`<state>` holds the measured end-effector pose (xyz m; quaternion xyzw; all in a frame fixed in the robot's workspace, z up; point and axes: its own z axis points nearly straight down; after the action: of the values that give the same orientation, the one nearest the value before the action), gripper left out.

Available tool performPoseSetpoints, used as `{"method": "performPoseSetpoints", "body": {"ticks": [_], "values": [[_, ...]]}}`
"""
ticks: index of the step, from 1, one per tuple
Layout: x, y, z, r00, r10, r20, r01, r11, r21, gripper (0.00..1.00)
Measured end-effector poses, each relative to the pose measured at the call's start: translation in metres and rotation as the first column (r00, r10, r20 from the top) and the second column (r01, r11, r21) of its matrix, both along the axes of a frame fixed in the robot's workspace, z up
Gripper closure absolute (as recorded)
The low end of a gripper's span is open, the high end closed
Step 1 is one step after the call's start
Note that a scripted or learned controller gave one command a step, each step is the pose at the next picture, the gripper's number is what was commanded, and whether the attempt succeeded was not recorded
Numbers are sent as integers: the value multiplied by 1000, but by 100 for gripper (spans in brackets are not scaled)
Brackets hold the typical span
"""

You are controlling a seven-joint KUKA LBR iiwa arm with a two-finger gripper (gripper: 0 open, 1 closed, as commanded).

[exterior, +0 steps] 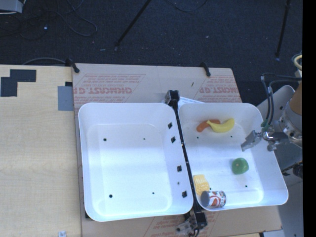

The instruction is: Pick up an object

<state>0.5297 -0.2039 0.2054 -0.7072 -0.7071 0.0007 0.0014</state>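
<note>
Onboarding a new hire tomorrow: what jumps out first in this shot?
Colour against white: the right bin holds a yellow banana beside an orange piece near its far end, a green ball mid-right, and a yellow block and a red-and-white can at the near-left corner. The claw hangs over that bin's right side, above the green ball. The left bin is plain white.

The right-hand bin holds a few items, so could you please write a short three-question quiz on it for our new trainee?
1. True or false: the banana lies in the right bin.
2. Which lies nearest the gripper? A) can B) green ball C) yellow block
3. Fill in: the can lies at the bin's ____ corner.

Key: 1 true; 2 B; 3 near-left.
</note>
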Motion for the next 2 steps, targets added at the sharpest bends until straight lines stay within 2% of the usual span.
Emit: {"method": "performPoseSetpoints", "body": {"ticks": [1,2], "values": [[-29,-2,-123,1000,-2,-1,2,1000,1,0],[-27,-4,-107,1000,-4,2,4,1000,0,100]]}}
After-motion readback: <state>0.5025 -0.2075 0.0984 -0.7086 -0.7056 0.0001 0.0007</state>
